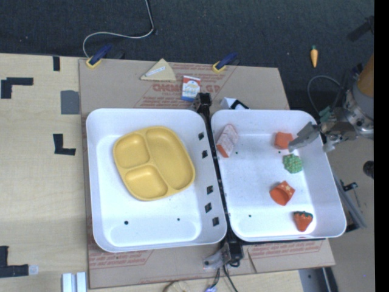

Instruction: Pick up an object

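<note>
Camera view from above the bench, at a slant: two shallow white bins sit side by side on a sheet of brown cardboard (255,81), their inner rims touching along a dark seam. Left bin (100,224) holds a yellow divided plate (153,162) with three compartments, set toward the far half, leaving bare white floor along the near edge. Right bin (255,224) holds five small things with plenty of open floor between them: a pale pink and white packet (227,140) close to the seam, an orange block (282,140) near the far right corner, a small green bumpy piece (293,163) just below it, an orange-red cup-shaped piece (282,193) nearer the middle, and an orange and green toy (303,220) close to the near right corner. Reaching in over the right rim, the gripper (301,140) hangs just beside the orange block, its grey tip touching or nearly touching it; I cannot tell how the tip is set, as it reads as one blurred grey wedge. Much of the arm is cut off at the right edge. Beyond the bins, a small red and white carton (191,88) and a tan wedge (159,71) lie on the cardboard.
</note>
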Controlling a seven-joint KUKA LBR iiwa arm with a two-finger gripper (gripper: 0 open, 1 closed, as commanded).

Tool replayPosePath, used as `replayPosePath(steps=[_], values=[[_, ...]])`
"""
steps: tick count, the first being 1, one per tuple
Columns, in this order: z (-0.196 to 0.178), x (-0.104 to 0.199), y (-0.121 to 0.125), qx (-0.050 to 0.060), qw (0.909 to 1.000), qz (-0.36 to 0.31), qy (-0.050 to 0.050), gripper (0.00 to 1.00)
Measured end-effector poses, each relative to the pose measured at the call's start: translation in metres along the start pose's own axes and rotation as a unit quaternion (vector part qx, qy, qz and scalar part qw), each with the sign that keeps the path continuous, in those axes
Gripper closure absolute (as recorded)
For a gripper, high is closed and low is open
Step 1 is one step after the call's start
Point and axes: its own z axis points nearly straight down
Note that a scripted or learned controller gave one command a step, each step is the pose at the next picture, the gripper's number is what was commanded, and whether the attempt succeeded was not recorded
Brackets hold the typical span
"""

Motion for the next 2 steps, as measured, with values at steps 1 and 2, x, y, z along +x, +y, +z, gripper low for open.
replayPosePath(steps=[1, 2], values=[[0.108, -0.043, -0.052, 0.001, 1.0, 0.001, 0.0, 0.0], [0.196, 0.012, -0.044, -0.001, 1.0, 0.0, 0.0, 0.0]])
